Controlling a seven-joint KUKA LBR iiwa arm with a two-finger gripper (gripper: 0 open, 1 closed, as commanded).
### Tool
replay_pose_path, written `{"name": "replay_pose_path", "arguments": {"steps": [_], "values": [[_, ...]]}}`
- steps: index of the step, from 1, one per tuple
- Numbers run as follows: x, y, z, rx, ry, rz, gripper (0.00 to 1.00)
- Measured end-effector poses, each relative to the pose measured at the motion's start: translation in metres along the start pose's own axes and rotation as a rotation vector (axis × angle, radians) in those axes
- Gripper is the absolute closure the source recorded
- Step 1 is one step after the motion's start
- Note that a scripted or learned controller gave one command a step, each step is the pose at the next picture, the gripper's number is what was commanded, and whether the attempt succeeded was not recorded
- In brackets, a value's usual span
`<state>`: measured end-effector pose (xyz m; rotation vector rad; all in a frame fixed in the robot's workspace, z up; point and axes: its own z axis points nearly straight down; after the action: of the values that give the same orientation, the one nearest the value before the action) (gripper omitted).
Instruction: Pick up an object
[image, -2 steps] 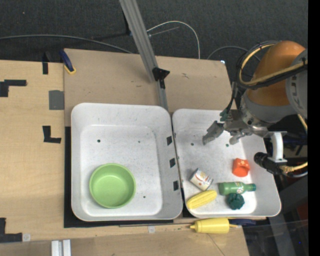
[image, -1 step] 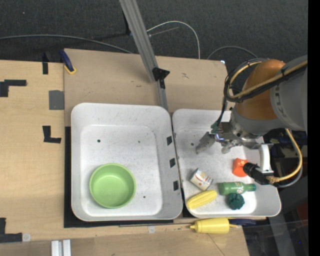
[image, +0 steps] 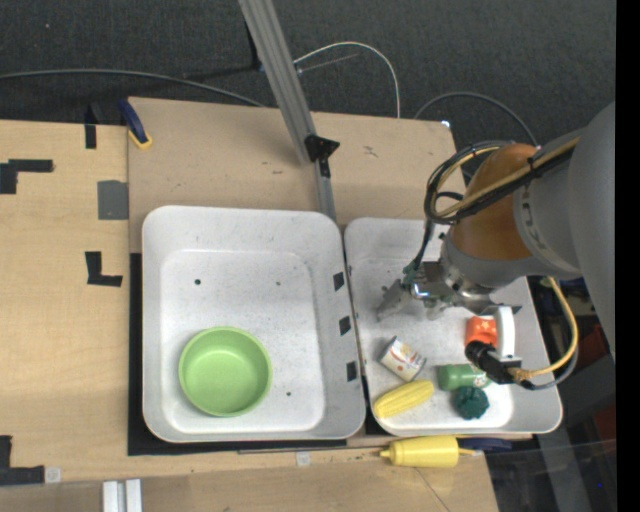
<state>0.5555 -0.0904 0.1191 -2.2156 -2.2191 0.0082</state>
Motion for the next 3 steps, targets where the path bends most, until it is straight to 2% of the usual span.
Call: {"name": "replay_pose_path", "arguments": {"steps": [1, 2, 3], "values": [[0.000, 0.001, -0.013, -0.004, 0.000, -0.001, 1.00], [-0.006, 0.000, -0.073, -0.012, -0.001, 0.001, 1.00], [-0.012, -0.004, -0.118, -0.011, -0.001, 0.001, 1.00]]}}
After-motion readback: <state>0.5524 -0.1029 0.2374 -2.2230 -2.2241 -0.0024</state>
